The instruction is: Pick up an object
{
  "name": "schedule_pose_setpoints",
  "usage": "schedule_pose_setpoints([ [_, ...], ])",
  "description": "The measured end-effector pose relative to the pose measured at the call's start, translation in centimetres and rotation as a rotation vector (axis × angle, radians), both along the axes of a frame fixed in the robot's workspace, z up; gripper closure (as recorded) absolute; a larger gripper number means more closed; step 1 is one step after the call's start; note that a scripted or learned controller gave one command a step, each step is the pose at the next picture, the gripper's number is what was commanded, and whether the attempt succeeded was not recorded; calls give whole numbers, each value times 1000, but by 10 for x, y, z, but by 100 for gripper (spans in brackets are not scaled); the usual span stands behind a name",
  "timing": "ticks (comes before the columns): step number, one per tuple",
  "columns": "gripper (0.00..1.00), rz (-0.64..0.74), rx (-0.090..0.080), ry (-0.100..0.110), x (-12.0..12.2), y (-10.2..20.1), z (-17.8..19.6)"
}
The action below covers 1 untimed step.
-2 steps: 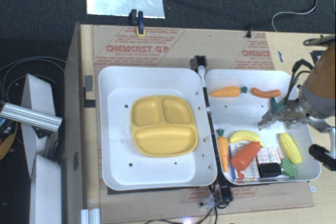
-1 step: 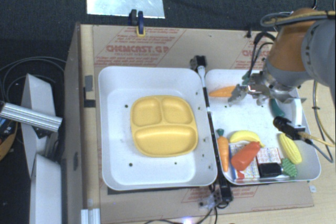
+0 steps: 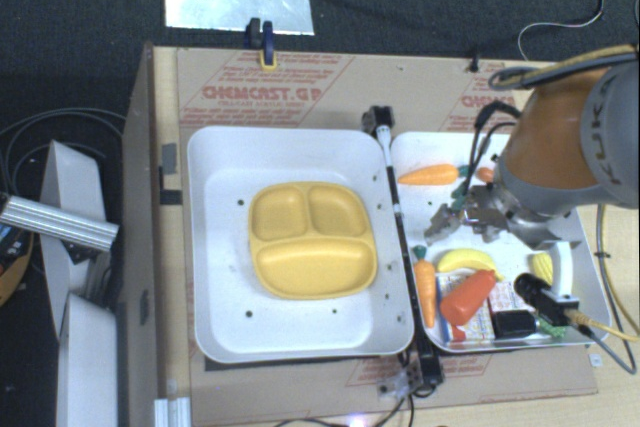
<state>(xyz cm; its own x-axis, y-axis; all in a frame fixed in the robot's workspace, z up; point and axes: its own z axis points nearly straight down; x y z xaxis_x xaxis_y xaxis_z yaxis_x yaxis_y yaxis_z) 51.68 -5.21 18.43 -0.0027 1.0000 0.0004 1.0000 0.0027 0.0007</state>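
Note:
My gripper [image 3: 447,218] hangs low over the middle of the right bin [image 3: 408,153], on the end of the grey and orange arm that comes in from the right. An orange carrot [image 3: 428,176] lies just behind it, near the bin's far left corner. Just in front of it lies a yellow banana [image 3: 466,260]. A red pepper [image 3: 468,296] and a second carrot [image 3: 426,287] lie closer to the front. I see nothing between the gripper's jaws.
The left bin [image 3: 215,215] holds a yellow divided plate [image 3: 311,240]. A yellow corn piece [image 3: 543,266] sits at the right bin's right side, partly under the arm. A printed card [image 3: 484,323] lies under the pepper. The ridge between the bins [image 3: 398,225] runs close to the gripper's left.

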Motion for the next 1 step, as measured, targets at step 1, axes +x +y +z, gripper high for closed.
schedule_pose_setpoints([
  [1, 0, -2, -2, 1, 50, -100, -56],
])
